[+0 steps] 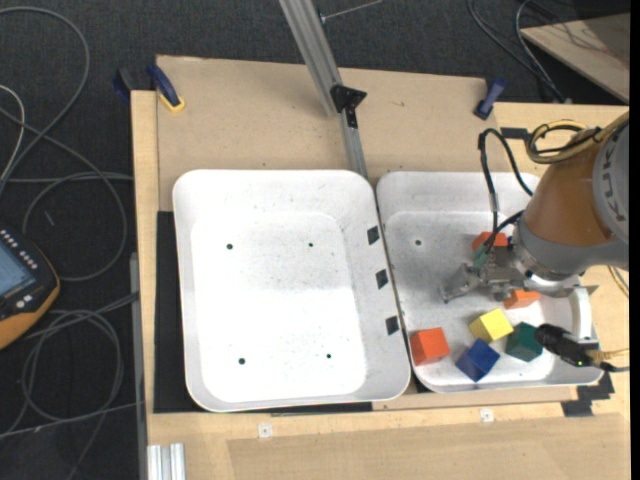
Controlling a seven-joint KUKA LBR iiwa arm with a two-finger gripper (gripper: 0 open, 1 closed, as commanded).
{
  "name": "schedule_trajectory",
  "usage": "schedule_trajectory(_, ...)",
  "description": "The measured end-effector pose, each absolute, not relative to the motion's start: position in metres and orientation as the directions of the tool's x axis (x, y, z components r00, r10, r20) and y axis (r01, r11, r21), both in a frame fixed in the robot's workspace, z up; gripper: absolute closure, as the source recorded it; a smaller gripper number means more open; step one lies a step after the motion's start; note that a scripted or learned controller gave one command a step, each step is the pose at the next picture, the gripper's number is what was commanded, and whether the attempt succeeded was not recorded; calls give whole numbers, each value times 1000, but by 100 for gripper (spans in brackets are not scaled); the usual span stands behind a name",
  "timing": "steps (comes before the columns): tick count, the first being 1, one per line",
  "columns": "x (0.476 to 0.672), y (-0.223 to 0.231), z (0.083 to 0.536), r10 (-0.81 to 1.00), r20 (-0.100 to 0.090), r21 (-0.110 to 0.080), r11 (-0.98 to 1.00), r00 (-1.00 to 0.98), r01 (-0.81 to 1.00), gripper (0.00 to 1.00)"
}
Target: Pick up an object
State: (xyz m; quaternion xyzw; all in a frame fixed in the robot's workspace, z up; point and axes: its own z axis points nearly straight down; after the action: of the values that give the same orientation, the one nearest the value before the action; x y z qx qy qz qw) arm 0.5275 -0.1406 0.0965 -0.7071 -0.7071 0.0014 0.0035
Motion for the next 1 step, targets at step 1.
schedule_trajectory(1,530,-141,110,1000,2,1,0,0,1000,100)
